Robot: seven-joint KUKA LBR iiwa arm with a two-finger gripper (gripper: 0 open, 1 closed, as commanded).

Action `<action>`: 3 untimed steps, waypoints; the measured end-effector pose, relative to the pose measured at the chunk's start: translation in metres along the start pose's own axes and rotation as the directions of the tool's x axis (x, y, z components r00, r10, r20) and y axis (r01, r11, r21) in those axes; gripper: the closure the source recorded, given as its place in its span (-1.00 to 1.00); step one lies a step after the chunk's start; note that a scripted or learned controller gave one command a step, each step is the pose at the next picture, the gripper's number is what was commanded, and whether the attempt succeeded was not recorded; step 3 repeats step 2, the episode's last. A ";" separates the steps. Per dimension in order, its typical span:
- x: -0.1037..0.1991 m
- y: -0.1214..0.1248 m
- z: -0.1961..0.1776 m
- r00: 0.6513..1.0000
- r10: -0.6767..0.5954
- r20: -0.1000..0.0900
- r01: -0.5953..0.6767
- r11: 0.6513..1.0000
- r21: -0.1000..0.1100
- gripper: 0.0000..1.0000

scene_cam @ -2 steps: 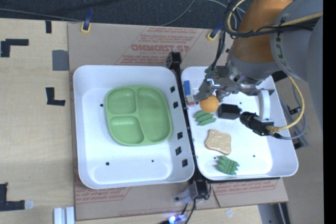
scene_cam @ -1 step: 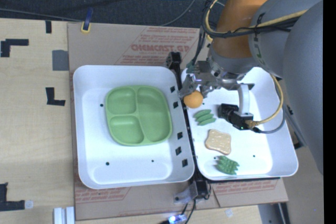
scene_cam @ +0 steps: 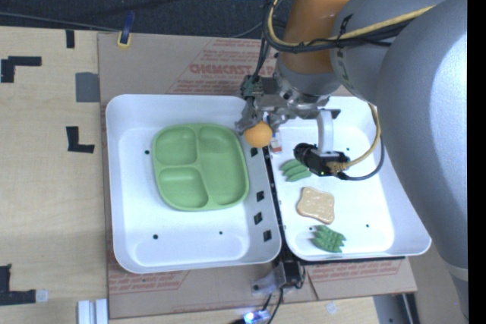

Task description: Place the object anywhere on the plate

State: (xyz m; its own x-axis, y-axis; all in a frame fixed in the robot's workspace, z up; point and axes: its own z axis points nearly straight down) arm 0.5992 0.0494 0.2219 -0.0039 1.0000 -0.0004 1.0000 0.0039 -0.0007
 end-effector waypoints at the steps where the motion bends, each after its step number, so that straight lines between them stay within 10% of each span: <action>1: 0.039 0.026 0.008 1.000 0.001 0.000 -0.001 1.000 0.000 1.00; 2: 0.038 0.025 0.008 1.000 0.001 0.001 -0.001 1.000 0.001 -1.00; 3: 0.038 0.025 0.008 1.000 0.001 0.001 -0.001 1.000 0.001 -1.00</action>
